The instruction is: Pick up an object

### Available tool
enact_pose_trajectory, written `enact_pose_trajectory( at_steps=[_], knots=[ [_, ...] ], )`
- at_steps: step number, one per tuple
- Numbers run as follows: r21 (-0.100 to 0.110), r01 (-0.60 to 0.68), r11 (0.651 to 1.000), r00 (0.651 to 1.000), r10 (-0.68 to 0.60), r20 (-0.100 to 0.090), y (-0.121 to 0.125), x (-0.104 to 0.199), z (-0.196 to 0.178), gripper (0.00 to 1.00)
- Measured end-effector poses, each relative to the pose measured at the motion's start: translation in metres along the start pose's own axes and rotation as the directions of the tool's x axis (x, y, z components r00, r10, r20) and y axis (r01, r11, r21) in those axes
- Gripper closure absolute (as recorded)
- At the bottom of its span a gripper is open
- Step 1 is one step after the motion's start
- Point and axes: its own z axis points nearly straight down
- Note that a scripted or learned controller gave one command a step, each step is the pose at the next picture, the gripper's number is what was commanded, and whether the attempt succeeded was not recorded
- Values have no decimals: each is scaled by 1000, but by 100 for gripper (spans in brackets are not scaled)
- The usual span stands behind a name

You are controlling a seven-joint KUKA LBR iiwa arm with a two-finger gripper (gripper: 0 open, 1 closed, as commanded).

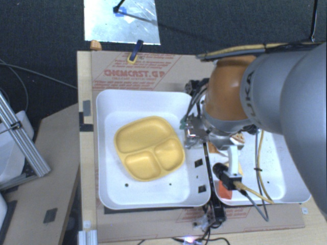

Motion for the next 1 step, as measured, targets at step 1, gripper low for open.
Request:
enact_pose_trajectory(
  at_steps=[1],
  knots=[
    [-6, 11, 1000, 1000, -11, -6, -40, 40, 92, 100]
  ],
)
